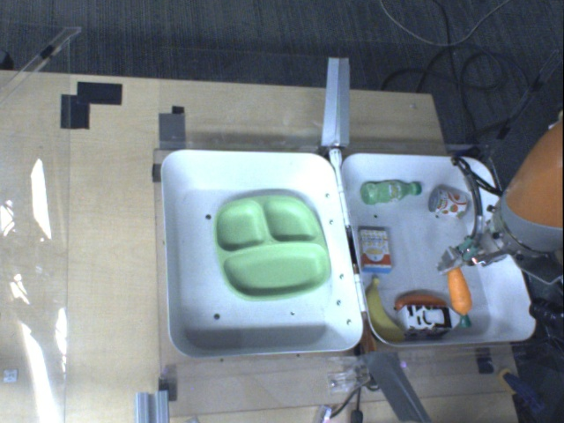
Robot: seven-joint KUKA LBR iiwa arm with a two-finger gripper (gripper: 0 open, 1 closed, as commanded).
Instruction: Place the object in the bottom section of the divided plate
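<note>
Camera view from above, slanted: pale wooden bench [88, 254] carrying two shallow white bins side by side. Left bin [185, 324] holding a green divided plate [273, 245], two small sections at the top, one wide section at the bottom, all three bare. Right bin [511, 307] holding the loose items: green bottle [389, 191] near the top, small crumpled packet [449, 203] beside it, little carton [375, 247] near the divider, banana [381, 310] along the lower left, dark red-and-black packet [425, 312] next to it, carrot [458, 291] at the right.

Grey arm with orange band [538, 188] reaching in from the right edge, largely cut off. End effector [469, 256] low over the right bin, just above the carrot's upper end, perhaps touching. Carrot probably the object meant, though not certain; long axis running nearly top to bottom, leafy tip down. Target section well apart to the left, across the divider.

Fingers too small and cluttered by cables to read: released or clenched, cannot tell. Nothing visibly between them, so no grasp claimed.
</note>
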